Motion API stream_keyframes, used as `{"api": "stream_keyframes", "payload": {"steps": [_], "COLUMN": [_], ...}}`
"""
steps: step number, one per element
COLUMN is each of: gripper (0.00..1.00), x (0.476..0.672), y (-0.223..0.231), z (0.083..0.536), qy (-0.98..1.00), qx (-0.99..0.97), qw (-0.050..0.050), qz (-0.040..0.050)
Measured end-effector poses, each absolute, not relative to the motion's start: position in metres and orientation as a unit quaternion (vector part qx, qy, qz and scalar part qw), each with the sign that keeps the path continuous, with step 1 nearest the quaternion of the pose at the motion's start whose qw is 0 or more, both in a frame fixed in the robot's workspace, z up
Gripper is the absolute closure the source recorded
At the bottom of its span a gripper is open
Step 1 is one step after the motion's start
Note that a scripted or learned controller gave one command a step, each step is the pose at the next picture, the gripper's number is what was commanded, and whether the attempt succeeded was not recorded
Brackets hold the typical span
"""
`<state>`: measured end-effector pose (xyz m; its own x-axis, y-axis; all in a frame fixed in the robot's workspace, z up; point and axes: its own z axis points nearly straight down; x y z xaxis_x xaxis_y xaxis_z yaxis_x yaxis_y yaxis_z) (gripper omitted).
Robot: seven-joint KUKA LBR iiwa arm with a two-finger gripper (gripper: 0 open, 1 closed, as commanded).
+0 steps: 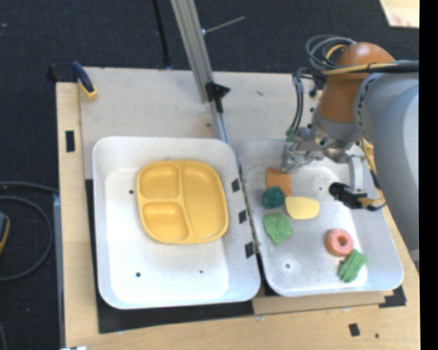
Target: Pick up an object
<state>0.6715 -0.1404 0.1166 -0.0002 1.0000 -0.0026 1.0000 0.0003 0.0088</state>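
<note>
Six small objects (301, 208) lie below the gripper (296, 155) in the right bin (383, 265)

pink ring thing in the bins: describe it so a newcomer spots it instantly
Start at the right bin, the one holding small toys. Go toward its near right corner: the pink ring lies just above the green piece. It is the only pink, donut-shaped item with a hole.
</note>
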Motion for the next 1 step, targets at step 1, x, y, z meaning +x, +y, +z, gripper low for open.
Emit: {"api": "stream_keyframes", "payload": {"steps": [1], "gripper": [1.0], "x": [0.6763], "y": [-0.1391], "z": [0.1815], "qy": [0.708], "qx": [0.706], "qw": [0.004], "qz": [0.0022]}}
